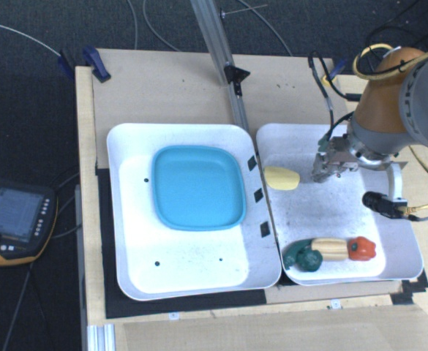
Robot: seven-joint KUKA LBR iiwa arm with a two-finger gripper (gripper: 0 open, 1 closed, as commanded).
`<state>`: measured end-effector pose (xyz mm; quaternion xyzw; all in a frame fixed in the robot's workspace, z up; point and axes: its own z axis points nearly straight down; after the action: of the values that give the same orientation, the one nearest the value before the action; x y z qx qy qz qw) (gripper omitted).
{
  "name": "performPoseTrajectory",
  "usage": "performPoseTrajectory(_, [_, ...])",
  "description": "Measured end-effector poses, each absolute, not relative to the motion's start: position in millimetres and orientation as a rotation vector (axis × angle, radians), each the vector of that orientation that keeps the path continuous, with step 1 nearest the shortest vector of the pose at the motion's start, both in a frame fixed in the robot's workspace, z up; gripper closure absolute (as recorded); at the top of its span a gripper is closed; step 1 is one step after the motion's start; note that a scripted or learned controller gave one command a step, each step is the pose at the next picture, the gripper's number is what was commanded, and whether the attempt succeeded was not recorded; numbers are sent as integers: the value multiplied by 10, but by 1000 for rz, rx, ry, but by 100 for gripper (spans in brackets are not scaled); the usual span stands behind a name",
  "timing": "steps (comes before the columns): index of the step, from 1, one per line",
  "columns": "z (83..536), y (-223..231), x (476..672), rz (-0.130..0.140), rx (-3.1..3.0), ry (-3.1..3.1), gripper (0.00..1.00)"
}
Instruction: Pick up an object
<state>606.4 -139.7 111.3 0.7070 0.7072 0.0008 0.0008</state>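
one pale yellow, perhaps soft lump (282, 178) beside gripper (323, 172).

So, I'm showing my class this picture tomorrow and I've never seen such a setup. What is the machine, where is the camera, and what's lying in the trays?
A single camera looks down at a slant on a bench with two shallow white bins. The machine is a robot arm reaching in from the right; its pincer hangs low over the right bin. That bin holds a pale yellow object near the pincer, plus a green object, a tan object and a red object along its front edge. The left bin holds a blue tray.
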Motion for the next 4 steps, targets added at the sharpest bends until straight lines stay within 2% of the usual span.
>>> performPoseTrajectory(1, [1656, -1295, 6092, 5, 2217, 2220, 100])
performPoseTrajectory(3, [2455, -1347, 6100, 3, 2219, 2220, 100])
performPoseTrajectory(4, [2534, -788, 6121, 3, 2216, 2226, 100])
